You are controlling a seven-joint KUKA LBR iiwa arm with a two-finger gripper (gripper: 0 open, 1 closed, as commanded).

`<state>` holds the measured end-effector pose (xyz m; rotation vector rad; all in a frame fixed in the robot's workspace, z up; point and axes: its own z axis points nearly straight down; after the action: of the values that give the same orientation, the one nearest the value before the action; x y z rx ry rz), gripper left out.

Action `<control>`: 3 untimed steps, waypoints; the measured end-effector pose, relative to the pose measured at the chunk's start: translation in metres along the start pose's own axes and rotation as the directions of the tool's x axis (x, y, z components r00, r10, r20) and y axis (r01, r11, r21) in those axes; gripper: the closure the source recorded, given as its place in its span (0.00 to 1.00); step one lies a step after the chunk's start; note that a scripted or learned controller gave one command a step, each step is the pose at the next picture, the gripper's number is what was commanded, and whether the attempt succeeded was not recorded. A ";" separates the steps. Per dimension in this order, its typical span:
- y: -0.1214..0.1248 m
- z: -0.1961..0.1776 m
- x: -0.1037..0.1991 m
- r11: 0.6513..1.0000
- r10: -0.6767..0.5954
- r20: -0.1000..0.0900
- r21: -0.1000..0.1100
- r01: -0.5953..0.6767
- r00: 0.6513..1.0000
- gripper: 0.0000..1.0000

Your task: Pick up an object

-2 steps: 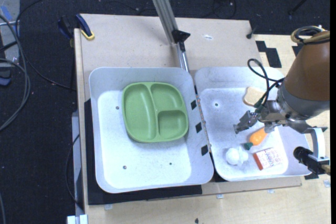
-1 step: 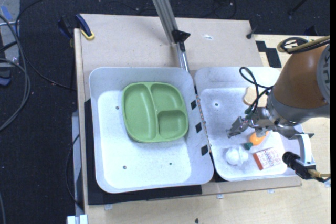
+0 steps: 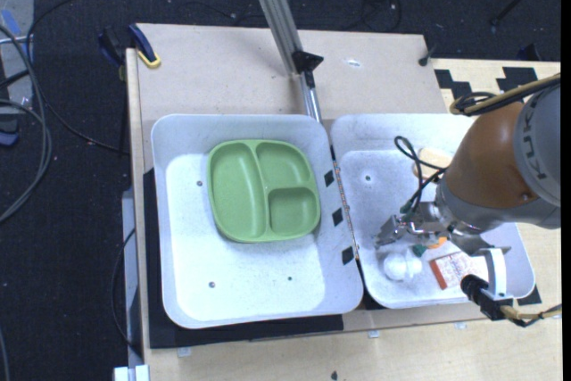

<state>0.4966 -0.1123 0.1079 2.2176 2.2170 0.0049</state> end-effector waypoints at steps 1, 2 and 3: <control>0.001 -0.012 0.000 1.000 0.001 -0.001 -0.001 -0.001 1.000 1.00; 0.005 -0.071 -0.007 1.000 -0.002 0.000 0.002 0.002 1.000 1.00; 0.013 -0.127 -0.016 1.000 -0.002 0.000 0.000 0.002 1.000 1.00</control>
<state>0.5088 -0.1277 0.2350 2.2148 2.2194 0.0044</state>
